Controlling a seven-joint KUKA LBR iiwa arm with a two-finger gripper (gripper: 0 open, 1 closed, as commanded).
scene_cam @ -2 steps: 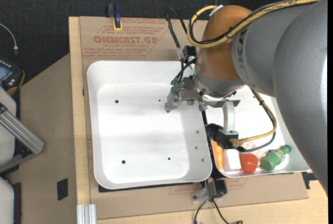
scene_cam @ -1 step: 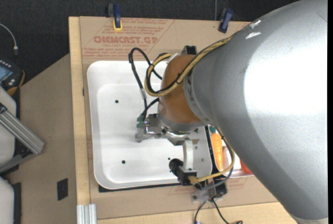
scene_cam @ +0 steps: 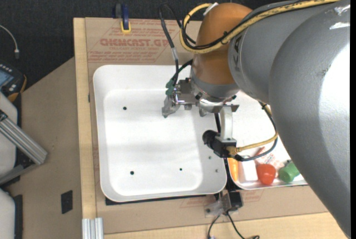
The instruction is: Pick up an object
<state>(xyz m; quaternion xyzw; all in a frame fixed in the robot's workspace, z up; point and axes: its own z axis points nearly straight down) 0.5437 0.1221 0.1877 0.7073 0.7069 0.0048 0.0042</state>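
Bulky grey arm (scene_cam: 300,76) with orange wrist band nearest the lens, hanging over the left shallow white bin (scene_cam: 111,121). Two-finger gripper (scene_cam: 192,101) low above its floor; finger spread impossible to tell, nothing visibly held. Red (scene_cam: 266,174) and green (scene_cam: 288,172) pieces lying in the right bin, ungrasped. Pick apparently not yet achieved.

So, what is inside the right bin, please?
In the right bin, near its front edge, lie a red object, a green object and a slim orange piece. The grey arm covers the rest of that bin, so anything further back is hidden.
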